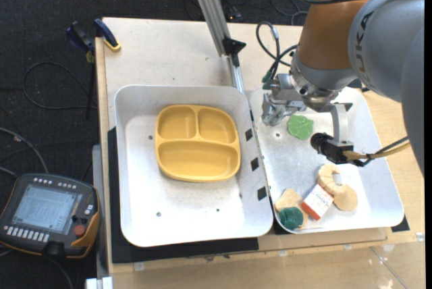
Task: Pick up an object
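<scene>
green object (300,126): small, flat, roundish with a lumpy edge, matte light green, looks like soft plastic or foam; lies on floor of right bin near its back, just beside the gripper, partly under the arm's wrist
gripper (271,115): grey metal, over back-left part of right bin, low above floor; finger opening can't be made out from this angle, nothing seen between the fingers
arm (358,31): smooth grey shell, glossy orange band above wrist, yellow and black cables looped round it, comes in from right
right bin (378,146): shallow, white, speckled floor, rounded corners
left bin (135,213): same white shallow type, few dark specks on floor, touches right bin along shared edge
divided plate (198,142): yellow-orange plastic, rounded rectangle, three compartments, smooth, sits about centre of left bin
tan pieces (335,186): pale beige, lumpy, bread-like, front of right bin
small box (317,203): red and white, carton-like, lying against the tan pieces
dark green ball (291,217): fuzzy, rounded, front-left corner of right bin, touching another tan lump (286,200)
bench (162,51): pale flat board, matte
teach pendant (47,210): grey and orange casing, screen, on floor left of bench
</scene>
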`<action>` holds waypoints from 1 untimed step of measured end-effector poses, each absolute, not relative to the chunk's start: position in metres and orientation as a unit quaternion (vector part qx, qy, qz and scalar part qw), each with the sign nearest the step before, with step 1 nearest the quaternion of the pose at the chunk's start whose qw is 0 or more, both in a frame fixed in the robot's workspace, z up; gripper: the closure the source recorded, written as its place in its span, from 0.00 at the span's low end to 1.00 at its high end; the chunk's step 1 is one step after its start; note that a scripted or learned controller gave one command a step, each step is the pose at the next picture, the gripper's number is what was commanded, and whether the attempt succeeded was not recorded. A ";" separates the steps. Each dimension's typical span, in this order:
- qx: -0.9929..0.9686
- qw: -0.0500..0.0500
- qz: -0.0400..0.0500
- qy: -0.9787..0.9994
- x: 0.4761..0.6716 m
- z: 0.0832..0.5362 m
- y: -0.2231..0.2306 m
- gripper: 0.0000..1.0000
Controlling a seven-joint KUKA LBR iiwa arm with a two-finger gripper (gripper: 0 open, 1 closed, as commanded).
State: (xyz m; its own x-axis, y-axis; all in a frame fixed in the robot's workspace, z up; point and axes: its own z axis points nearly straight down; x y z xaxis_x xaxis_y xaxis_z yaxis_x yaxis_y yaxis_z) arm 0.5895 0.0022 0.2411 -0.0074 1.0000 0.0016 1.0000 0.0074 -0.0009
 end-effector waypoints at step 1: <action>-0.704 0.001 0.000 -0.710 0.596 0.230 0.054 1.00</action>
